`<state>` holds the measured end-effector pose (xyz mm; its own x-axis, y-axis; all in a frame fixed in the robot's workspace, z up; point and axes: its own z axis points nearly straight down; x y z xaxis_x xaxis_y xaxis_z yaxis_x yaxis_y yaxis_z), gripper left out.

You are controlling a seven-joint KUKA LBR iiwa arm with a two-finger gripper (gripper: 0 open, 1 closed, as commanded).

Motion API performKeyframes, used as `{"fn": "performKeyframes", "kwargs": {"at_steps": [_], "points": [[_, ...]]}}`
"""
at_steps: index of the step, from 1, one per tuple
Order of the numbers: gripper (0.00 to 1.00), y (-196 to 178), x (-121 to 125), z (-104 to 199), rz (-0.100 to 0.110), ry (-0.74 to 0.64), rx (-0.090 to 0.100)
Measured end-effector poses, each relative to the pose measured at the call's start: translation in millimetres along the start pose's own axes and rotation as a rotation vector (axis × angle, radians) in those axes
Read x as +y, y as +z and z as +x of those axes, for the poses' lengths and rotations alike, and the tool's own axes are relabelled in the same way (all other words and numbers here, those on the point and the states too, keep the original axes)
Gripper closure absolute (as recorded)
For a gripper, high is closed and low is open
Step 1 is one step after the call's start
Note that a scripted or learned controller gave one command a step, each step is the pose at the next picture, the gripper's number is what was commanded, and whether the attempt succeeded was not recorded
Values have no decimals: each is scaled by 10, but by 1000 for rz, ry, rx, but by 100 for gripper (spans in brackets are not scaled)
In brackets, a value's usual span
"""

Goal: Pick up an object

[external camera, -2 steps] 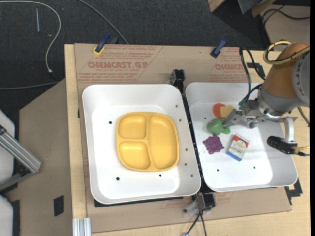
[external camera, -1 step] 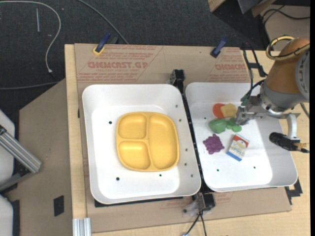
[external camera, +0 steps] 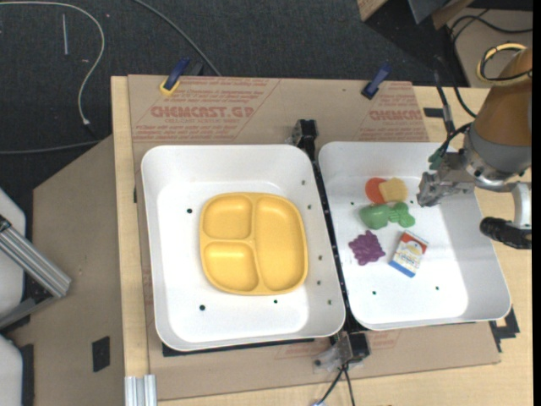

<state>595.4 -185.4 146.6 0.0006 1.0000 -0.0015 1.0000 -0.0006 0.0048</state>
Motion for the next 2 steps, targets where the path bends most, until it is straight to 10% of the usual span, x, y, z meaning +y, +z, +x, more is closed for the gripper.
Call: {"fn": "performKeyframes", "kwargs": {"at_steps": [2], "points": [[100, -856, 90, -10, 0, -2, 1]]}}
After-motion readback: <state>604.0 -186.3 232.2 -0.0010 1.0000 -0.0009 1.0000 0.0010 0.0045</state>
